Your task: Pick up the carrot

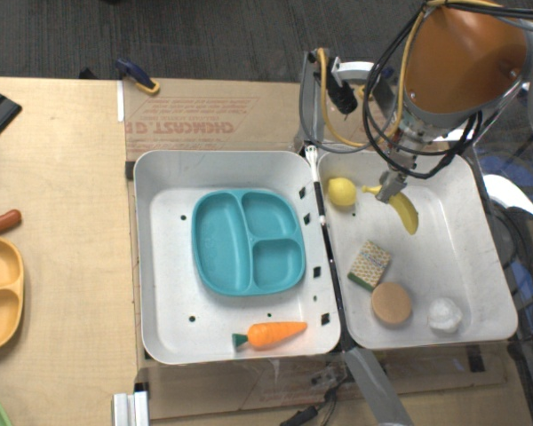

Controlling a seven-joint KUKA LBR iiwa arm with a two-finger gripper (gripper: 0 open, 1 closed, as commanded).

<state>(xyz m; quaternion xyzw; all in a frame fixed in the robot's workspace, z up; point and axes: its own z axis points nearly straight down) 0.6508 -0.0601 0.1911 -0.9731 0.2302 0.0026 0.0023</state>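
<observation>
- Orange carrot [275,334] with a green stem end lies on its side at the lower edge of the left bin [155,238], just below the teal divided plate [247,240].
- Arm hangs at the frame's upper right, over the right bin [480,238]; its pincer [390,187] points down beside the banana [405,212]; whether released or clenched, I cannot tell.

Carrot [268,335] lay in my left bin [160,264], at its near edge, just in front of the divided tray [247,240]. Right bin [480,256] held lemon [341,192] and banana [403,211] at back, sponge [369,265] mid, puck [392,303] nearest. My gripper [389,187] hung over the banana.
</observation>
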